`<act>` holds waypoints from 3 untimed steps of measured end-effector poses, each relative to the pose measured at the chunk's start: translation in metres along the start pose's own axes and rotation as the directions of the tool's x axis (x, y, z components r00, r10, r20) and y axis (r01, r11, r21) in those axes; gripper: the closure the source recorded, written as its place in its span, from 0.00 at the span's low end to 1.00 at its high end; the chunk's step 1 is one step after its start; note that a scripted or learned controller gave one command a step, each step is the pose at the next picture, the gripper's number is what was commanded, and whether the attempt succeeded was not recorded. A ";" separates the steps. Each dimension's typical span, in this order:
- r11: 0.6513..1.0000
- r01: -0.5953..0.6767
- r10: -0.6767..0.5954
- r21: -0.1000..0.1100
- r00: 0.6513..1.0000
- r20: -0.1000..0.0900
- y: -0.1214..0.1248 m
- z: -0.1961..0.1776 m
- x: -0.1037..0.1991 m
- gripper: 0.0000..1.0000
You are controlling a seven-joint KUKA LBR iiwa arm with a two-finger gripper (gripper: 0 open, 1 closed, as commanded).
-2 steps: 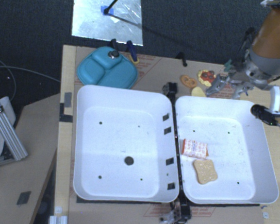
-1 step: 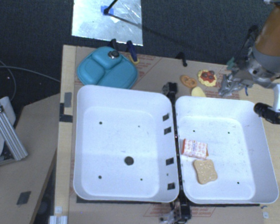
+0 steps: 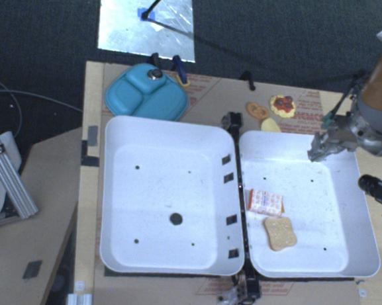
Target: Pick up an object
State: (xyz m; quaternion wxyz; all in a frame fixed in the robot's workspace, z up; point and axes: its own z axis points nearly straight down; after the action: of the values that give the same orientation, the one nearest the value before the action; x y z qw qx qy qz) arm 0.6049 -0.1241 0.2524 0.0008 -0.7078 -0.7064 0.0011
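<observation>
Two items sit in the right shallow white bin (image 3: 345,215): one red-and-white rectangular packet (image 3: 266,202), long axis running left-right, and one tan toast-shaped slice (image 3: 280,233) just below it. We see the gripper (image 3: 318,152) over the bin's upper edge, well apart from both; we cannot tell its state.

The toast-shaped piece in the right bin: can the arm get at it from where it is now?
Probably yes. The toast-shaped piece lies flat on the right bin's floor, apart from the striped packet beside it, with nothing over it. The gripper is above the same bin's far edge, with open floor between.
</observation>
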 end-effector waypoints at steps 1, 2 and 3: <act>1.000 0.001 -0.001 0.004 1.000 -0.002 -0.067 0.046 0.008 1.00; 1.000 0.009 -0.009 0.002 1.000 -0.004 -0.121 0.070 0.069 1.00; 1.000 0.017 -0.017 -0.013 1.000 -0.004 -0.108 -0.009 0.174 1.00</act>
State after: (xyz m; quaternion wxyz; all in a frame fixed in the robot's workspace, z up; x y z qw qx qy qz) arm 0.4977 0.0497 0.2612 -0.0021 -0.7017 -0.7125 -0.0050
